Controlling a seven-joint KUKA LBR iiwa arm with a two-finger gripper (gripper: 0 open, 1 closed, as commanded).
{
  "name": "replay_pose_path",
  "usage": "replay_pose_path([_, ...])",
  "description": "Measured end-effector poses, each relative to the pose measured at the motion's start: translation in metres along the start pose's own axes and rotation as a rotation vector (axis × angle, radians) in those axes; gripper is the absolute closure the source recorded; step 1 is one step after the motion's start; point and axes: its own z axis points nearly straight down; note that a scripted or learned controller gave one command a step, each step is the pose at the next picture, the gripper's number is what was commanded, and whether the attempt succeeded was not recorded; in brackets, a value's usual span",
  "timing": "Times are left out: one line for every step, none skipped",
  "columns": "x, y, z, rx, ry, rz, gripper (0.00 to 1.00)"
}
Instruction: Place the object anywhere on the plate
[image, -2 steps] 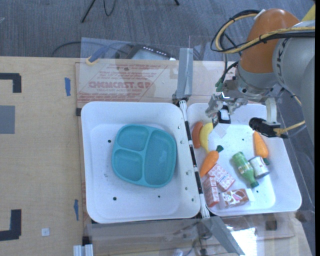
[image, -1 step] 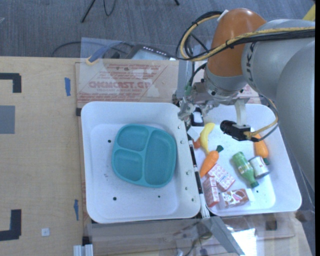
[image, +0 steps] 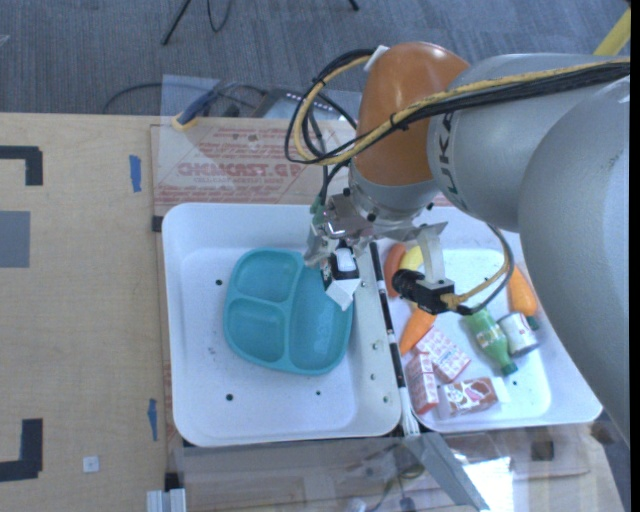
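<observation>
- Camera view: the gripper (image: 337, 268) hangs over the right edge of the teal plate (image: 285, 313), close to the wall between the two bins. Whether it's spread or clamped can't be told from up here, it's too cluttered.
- A small white bit shows right under it, at the plate's rim; can't tell what it is.
- The plate, with three compartments, sits in the left bin (image: 200, 400).
- The right bin (image: 560, 390) has a carrot (image: 415, 325), a green bottle (image: 490, 340), a red-and-white packet (image: 450, 375) and an orange piece (image: 522, 290).
</observation>
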Motion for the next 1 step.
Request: replay_pose_path([-0.0006,0.0000,-0.0001,0.000,0.000,0.001,0.00])
